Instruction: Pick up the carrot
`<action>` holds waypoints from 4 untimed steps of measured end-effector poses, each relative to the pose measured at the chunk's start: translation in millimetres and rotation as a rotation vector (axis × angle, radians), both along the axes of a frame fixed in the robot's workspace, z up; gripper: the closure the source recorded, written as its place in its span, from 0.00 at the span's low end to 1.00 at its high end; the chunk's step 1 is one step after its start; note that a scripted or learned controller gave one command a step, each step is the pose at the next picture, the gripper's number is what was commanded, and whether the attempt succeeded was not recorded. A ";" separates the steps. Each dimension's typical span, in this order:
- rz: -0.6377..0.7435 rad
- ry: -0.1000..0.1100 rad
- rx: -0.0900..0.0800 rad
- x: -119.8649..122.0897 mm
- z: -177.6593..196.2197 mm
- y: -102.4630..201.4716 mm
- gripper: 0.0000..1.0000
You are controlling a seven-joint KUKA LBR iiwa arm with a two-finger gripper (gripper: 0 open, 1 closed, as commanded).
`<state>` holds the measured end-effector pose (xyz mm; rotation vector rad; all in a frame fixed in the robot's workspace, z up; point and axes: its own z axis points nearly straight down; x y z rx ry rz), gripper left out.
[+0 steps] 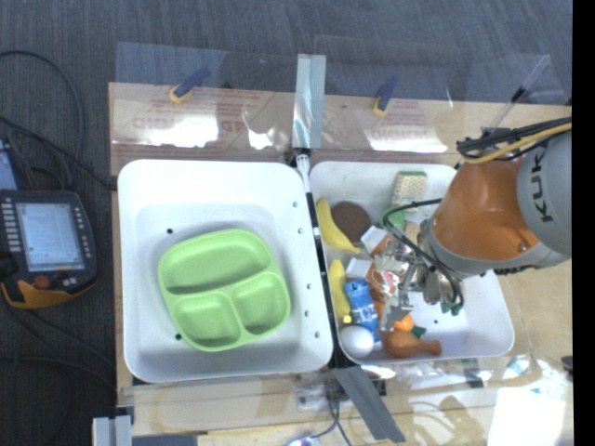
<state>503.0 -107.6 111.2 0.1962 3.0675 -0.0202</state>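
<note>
camera view puts our claw (409,291) low in the right bin (497,328), right of centre in the frame, hanging over a heap of toys; we cannot tell its state, since the wrist hides it. we see the carrot (403,324), a small orange stub, just below the claw near the bin's lower edge, touching a brown lump (409,345). crowding is our worry: a blue can (361,301), a white ball (356,340) and a yellow banana (332,229) sit close, so a descent may nudge smooth, rounded plastic aside or pinch the wrong piece. left of centre, the left bin (139,193) carries a glossy green divided plate (223,288).
</note>
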 end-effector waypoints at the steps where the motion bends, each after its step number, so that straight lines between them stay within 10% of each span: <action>1: -0.014 -0.001 0.000 -0.2 -0.2 1.2 0.00; 4: -0.334 -0.011 0.029 1.8 -0.7 6.9 0.00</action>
